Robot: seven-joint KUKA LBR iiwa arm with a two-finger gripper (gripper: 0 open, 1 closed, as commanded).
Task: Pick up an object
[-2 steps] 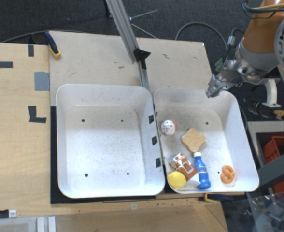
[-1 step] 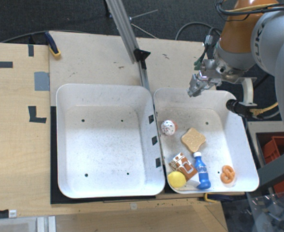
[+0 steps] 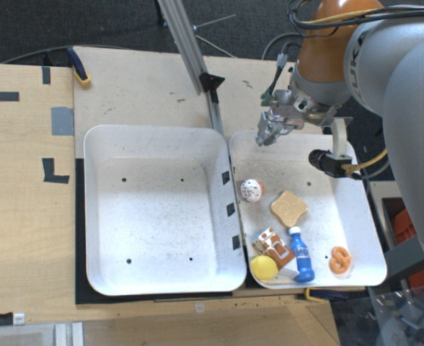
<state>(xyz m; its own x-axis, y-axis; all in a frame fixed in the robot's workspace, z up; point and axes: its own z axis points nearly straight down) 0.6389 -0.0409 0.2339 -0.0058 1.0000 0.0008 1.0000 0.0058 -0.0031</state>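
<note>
The right bin [image 3: 356,207] holds a white ball with red marks [image 3: 251,190], a slice of toast [image 3: 289,208], a brown and white box [image 3: 272,246], a blue bottle [image 3: 301,254], a yellow lemon [image 3: 264,267] and an orange pretzel-like piece [image 3: 339,260]. My gripper [image 3: 268,135] hangs over the far left corner of that bin, well above and behind the ball. I see nothing between its fingers.
The left bin [image 3: 154,207] lies beside the right one, sharing a raised middle wall. A metal pole [image 3: 187,42] slants over the bench behind the bins. A black cable fitting [image 3: 331,163] sticks out beside the arm.
</note>
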